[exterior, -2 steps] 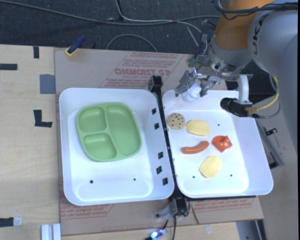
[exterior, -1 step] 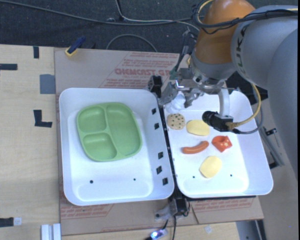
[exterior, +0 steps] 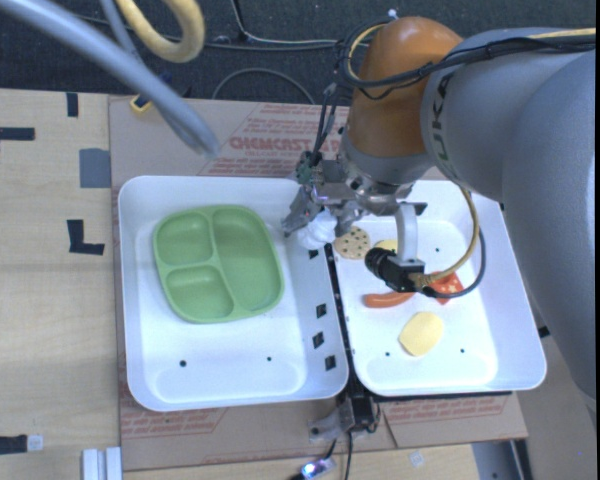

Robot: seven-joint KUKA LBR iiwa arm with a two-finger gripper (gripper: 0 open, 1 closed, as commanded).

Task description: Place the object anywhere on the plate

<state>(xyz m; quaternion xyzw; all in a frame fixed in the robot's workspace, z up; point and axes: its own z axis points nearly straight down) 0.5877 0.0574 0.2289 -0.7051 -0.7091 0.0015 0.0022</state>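
Plate: green divided plate (exterior: 218, 263), left bin (exterior: 150, 368).
Gripper: gripper (exterior: 318, 223) over the bins' shared edge, right of the plate; whether it is open or closed, cannot tell.
Object: white piece (exterior: 323, 230) at the gripper tip; held or not, unclear.
Right bin: round cracker (exterior: 352, 242), red pepper (exterior: 388, 299), yellow piece (exterior: 421, 333).

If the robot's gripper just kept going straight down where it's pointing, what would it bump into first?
Probably the wall where the two white bins meet. The gripper hangs right above that edge, beside a round cracker. Depth is hard to judge from this slanted view, so it might land just inside the left bin instead.
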